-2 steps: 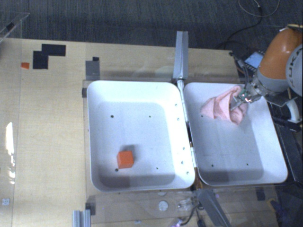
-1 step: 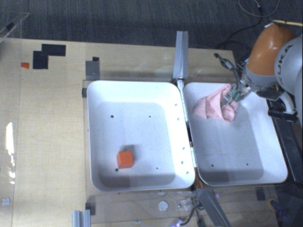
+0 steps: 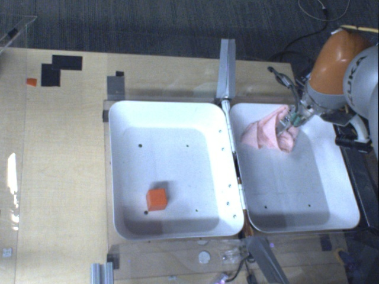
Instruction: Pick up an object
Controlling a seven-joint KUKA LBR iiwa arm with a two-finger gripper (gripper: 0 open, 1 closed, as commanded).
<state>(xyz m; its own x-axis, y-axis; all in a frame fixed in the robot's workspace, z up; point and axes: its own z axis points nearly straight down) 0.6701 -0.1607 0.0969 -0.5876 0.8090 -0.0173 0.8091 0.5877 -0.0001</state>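
The pink cloth (image 3: pixel 265 134) looks soft and light — best pinched at a raised fold — while the gripper (image 3: pixel 291 122) sits at its right edge, jaw state untellable.

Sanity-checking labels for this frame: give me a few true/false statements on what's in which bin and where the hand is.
1. An orange block lies in the left bin. True.
2. A pink cloth lies in the right bin. True.
3. The hand is over the left bin. False: it is at the cloth's right edge in the right bin.
4. The cloth and block share a bin. False: they lie in separate bins.
5. The block sits in its bin's far right corner. False: it sits in the near part.
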